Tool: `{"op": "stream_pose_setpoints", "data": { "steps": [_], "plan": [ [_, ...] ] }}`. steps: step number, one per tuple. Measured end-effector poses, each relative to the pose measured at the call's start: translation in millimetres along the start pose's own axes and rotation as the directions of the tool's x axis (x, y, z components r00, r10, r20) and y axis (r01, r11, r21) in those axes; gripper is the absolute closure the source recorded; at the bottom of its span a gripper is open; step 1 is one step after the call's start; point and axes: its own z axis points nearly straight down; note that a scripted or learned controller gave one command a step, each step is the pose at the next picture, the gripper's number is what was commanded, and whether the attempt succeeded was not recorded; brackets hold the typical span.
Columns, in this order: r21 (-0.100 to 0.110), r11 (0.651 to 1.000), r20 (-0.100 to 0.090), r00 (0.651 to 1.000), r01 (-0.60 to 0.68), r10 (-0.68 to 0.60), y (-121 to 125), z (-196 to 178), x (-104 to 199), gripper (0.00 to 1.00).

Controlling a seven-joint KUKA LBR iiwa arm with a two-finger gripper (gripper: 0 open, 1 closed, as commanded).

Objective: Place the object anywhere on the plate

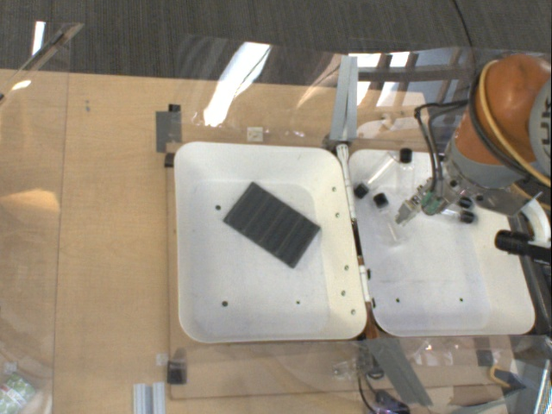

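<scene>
Hovering to the right of the plate (272, 224), over the right bin (448, 317): the tool (420, 203), tilted, tip pointing back toward the plate. Released or clenched? Cannot tell, too small and blurred. Something pale and greenish at its tip, but impossible to say whether gripped or merely lying underneath.

Probably the task's thing: one of the small black pieces (379, 199) scattered in the right bin, well to the right of the plate and across the divide from the left bin (185, 257), where the plate lies flat and askew.

Risks from here:
- Closing on nothing, given how tiny the pieces look.
- Nudging a piece away rather than catching it.
- Dropping it on the way over the rims between the bins.
- Landing it beside the plate, or having it bounce off the ribbed surface.

Hard to read: the clear item (379, 175) right of the plate, nearly lost against white. Cut off at the frame edge: most of the arm (509, 119). Glare across the counter (103, 231) behind the plate.
</scene>
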Motion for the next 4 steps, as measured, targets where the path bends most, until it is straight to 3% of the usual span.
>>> {"op": "stream_pose_setpoints", "data": {
  "steps": [1,3,4],
  "plan": [
    [0.0,0.995,0.0,0.995,0.095,-0.095,17,16,35,1.0],
    [-0.001,0.979,-0.002,0.979,0.204,-0.204,77,16,135,1.0],
    [-0.002,0.962,-0.001,0.962,0.274,-0.274,88,16,152,1.0]
  ]
}}
